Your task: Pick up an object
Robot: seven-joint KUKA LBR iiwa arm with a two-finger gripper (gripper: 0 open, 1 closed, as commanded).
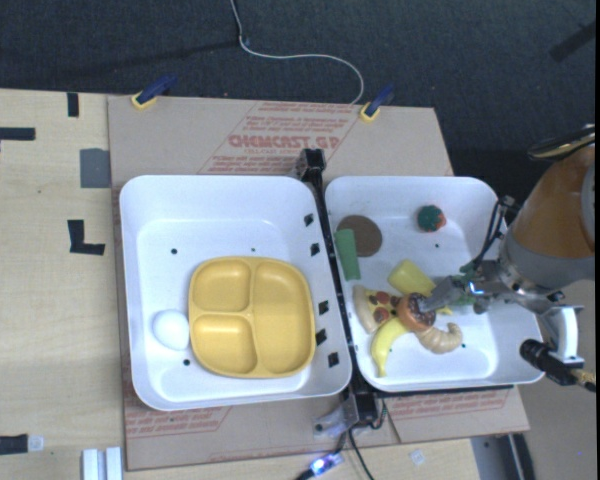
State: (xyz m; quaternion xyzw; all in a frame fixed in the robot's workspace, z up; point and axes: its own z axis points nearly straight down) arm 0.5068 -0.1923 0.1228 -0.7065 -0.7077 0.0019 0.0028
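Camera view: small brown-red ring toy (414, 311) under tool (427, 306)

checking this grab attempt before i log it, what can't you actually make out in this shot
- Gripper of the grey arm, camera view: too small and blurred to tell how it stands or whether it touches the reddish-brown ring-shaped toy.
- Small dark pieces on the pale slice-shaped toy: too small to identify.
- Yellow plastic banana: upper end hidden under the ring-shaped toy.

Wooden bench (40, 298) carries a cardboard sheet (280, 133); on that sheet, two white bins (145, 203) sit side by side.
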